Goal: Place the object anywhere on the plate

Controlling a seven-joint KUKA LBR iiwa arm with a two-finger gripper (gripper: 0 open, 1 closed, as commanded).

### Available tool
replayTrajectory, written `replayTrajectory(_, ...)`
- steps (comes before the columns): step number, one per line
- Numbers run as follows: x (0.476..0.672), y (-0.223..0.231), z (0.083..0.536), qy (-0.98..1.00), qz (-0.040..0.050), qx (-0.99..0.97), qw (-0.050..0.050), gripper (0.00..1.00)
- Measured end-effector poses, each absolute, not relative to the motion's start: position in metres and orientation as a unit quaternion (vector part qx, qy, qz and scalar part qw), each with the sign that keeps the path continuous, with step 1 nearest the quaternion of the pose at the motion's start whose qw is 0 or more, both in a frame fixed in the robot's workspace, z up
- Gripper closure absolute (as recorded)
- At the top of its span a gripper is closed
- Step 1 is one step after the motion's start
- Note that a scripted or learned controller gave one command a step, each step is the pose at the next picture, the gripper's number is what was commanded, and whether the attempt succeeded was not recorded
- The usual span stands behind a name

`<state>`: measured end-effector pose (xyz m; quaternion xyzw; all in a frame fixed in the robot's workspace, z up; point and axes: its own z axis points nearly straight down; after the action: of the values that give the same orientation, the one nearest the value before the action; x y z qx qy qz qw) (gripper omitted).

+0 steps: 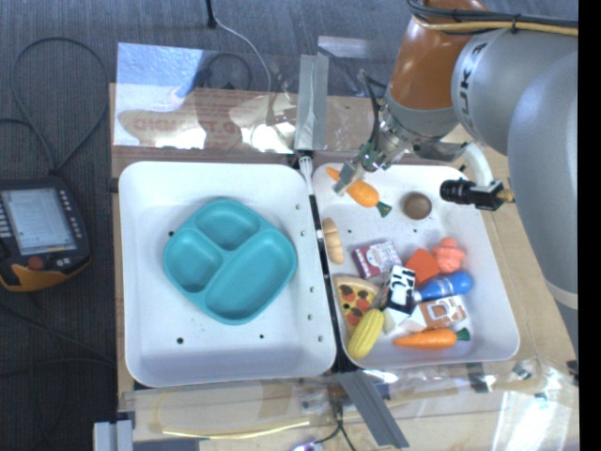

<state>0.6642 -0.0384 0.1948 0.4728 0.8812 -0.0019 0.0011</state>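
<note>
1. One two-finger gripper (360, 170) hangs over the far-left corner of the right white bin (502, 332), right above the small orange toy carrot with a green tip (362, 194); it looks to be touching or just over the carrot's near end. Cannot tell whether it is spread or pinched, too small and blurred.
2. Carrot lies tilted on the bin floor, not lifted, well apart from the teal three-compartment plastic plate (230, 259) in the left white bin (136, 346).
3. Doing the step well, as a judgement: grip across the carrot's narrow body, not along it, lift clear of the divider between bins, then carry left and release over any compartment.
4. Risk: smooth tapered toy may slip out.
5. Nearby clutter: brown round ball (417, 205) just right of the carrot, a bread-like stick (331, 241) near the divider, a pile of toy food further front including yellow corn (366, 333) and a second carrot (427, 339).
6. Bench is cardboard-lined; a handheld pendant (38, 228) with cables lies left on grey carpet.
</note>
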Motion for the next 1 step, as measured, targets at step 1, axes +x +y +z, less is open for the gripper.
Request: replayTrajectory(1, 0.6294, 0.0503, 0.1830, 0.874, -0.0001, 0.485, -0.001, 1.00)
